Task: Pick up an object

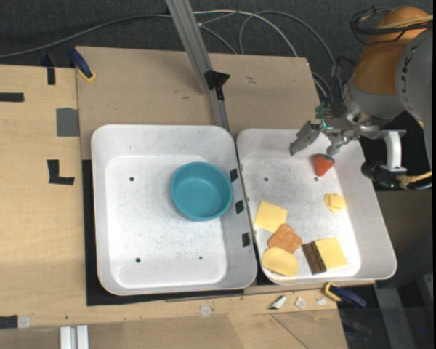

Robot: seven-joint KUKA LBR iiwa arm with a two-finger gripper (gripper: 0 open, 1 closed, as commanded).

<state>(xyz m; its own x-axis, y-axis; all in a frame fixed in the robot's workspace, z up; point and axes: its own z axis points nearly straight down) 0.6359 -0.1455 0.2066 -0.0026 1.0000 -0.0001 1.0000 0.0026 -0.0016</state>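
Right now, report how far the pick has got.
Done: the gripper has reached the right bin, fingers spread above the red piece. In hand: nothing sits between its fingers. Left: close on a piece and lift it; the red piece looks nearest, and the yellow and orange pieces lie untouched.

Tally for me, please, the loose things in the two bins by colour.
Blue: 1, the bowl in the left bin.
Yellow: 4, the square, small lump, rounded piece and block.
Orange: 1, the wedge.
Red: 1, the small piece.
Brown: 1, the bar.
Total: 8.
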